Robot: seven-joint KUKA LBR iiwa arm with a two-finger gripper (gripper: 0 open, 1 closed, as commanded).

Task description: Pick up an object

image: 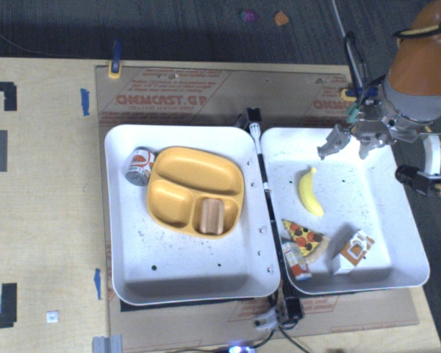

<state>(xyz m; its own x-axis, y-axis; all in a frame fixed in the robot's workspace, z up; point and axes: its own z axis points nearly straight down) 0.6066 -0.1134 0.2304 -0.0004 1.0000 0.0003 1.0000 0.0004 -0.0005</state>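
Observation:
My gripper hangs over the far part of the right bin, its two fingers spread apart with nothing between them. A yellow banana lies in that bin, below and left of the fingers. Nearer the front edge lie a pizza-slice toy, a small red and white packet and a little orange and white box. The left bin holds a yellow divided tray with a brown block in one compartment, and a small can beside the tray.
A black clamp and cable run along the seam between the bins. The bins rest on a brown cardboard sheet on a pale bench. The arm's grey and orange wrist stands at the upper right.

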